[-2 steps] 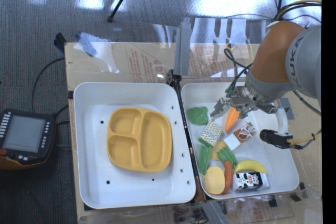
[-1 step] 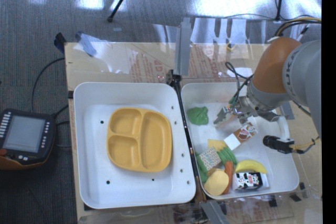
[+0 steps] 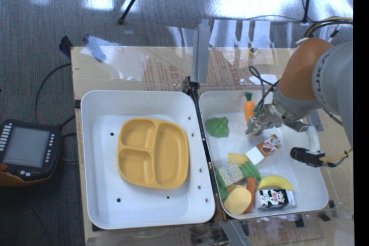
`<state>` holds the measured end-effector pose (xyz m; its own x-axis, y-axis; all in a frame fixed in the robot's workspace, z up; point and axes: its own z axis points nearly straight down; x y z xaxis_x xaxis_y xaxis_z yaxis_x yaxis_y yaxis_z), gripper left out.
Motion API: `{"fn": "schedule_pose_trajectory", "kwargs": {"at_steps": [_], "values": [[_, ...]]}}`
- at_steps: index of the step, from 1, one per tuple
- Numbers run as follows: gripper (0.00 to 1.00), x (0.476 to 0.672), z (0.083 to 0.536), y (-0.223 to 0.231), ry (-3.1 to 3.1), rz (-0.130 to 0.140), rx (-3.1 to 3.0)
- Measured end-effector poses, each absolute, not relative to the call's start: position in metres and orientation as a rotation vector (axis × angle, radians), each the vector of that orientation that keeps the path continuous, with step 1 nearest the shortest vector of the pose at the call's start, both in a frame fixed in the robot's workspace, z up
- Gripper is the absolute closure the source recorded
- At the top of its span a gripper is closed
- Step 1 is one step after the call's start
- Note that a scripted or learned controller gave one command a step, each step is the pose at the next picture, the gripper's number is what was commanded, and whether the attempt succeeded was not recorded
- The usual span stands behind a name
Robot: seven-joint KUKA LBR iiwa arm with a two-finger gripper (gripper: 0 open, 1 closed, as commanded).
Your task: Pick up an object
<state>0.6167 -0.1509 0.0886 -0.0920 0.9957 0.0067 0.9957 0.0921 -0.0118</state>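
Observation:
My gripper [image 3: 257,125] hangs low in the right bin [image 3: 311,178], near its back middle. An orange carrot with a green top [image 3: 249,108] lies just left of and behind it, close to touching. A small brown and white carton [image 3: 266,148] lies just in front of the gripper. A green leaf-shaped piece [image 3: 217,127] rests to the left. I see nothing held in the gripper.
The right bin's front holds a banana [image 3: 275,182], a cow-print carton [image 3: 273,199], a yellow wedge [image 3: 236,158], a waffle square [image 3: 230,173] and a round yellow piece [image 3: 237,200]. A yellow divided plate [image 3: 153,152] lies in the left bin [image 3: 104,181].

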Motion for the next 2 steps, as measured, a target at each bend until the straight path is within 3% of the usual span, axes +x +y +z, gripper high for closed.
{"fn": "schedule_pose_trajectory", "kwargs": {"at_steps": [1,2], "values": [[1.0,0.624,0.171,-0.079,-2.182,0.0,-2.257],[1.0,0.602,0.183,-0.051,-1.94,0.01,-2.462]]}}
